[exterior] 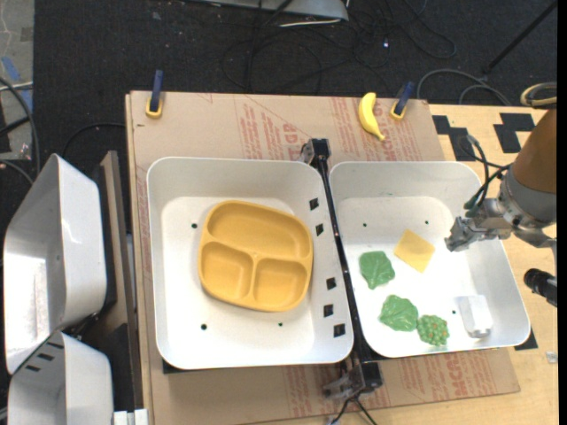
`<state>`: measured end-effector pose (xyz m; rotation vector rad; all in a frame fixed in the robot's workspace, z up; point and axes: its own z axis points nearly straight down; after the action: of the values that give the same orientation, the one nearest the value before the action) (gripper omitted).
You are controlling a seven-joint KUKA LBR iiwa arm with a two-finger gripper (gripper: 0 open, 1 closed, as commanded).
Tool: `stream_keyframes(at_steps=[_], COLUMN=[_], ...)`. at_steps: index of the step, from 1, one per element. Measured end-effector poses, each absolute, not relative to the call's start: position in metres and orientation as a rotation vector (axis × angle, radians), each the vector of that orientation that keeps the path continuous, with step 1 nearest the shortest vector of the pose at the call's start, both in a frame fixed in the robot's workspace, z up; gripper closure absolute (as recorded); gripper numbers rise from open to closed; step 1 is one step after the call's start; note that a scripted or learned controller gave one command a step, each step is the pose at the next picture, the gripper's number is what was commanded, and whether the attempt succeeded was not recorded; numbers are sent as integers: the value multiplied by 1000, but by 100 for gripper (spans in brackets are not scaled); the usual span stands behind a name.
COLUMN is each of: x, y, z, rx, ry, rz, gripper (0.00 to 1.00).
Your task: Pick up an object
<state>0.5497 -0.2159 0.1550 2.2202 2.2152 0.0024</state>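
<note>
The right bin (399, 177) holds a yellow cheese-like wedge (414, 250), two green leafy pieces (376, 268) (399, 312), a green broccoli-like piece (432, 329) and a small white block (474, 314). My gripper (462, 234) hangs over the right side of this bin, just right of the yellow wedge and apart from it. I see nothing held between its fingers. The grey arm with its orange band (540, 162) comes in from the right.
The left bin (168, 237) carries a yellow divided plate (255, 255). A toy banana (370, 115) lies on the cardboard behind the bins, beside a blue clamp (403, 98). White containers (49, 237) stand at the far left. Cables run across the floor behind.
</note>
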Motion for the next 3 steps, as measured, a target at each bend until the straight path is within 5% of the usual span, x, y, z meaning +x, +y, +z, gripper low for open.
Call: stream_keyframes(at_steps=[1,2,3], x=[545,546,536], y=[-220,-220,-161], z=[216,217,211], rx=[2215,2218,2215], ry=[2218,2222,2232], rz=[4,1,0], gripper=[100,100,100])
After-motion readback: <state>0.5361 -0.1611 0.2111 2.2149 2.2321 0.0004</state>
